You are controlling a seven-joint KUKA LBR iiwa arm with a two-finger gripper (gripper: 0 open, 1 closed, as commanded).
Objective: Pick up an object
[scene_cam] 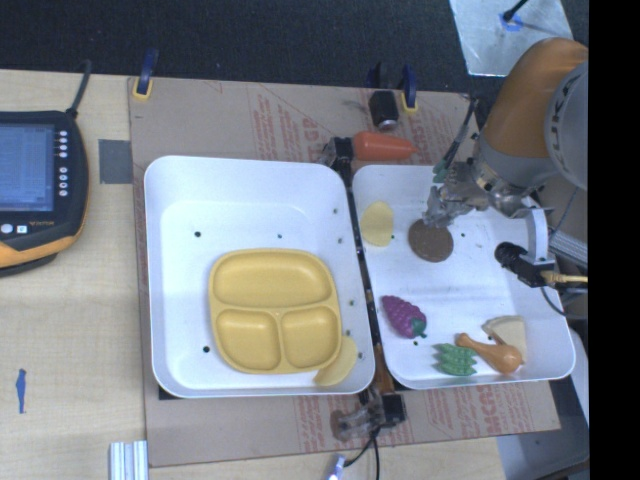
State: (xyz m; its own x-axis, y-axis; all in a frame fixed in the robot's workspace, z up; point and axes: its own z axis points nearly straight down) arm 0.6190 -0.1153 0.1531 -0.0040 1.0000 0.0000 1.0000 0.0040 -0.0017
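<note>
The gripper [438, 211] is hovering over the brown disc [431, 241] in the right bin [560, 368]; I cannot tell its opening. The flat disc may be slipping free.

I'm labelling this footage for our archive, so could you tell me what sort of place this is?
Probably a robotics lab test bench: a teach pendant lies beside two white bins clamped onto cardboard, and the robot arm reaches over toy food such as plastic grapes.

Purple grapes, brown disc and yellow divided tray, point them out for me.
purple grapes [403, 315], camera view, middle of the bunch
brown disc [432, 243], camera view, its centre
yellow divided tray [272, 280], camera view, top compartment
</note>
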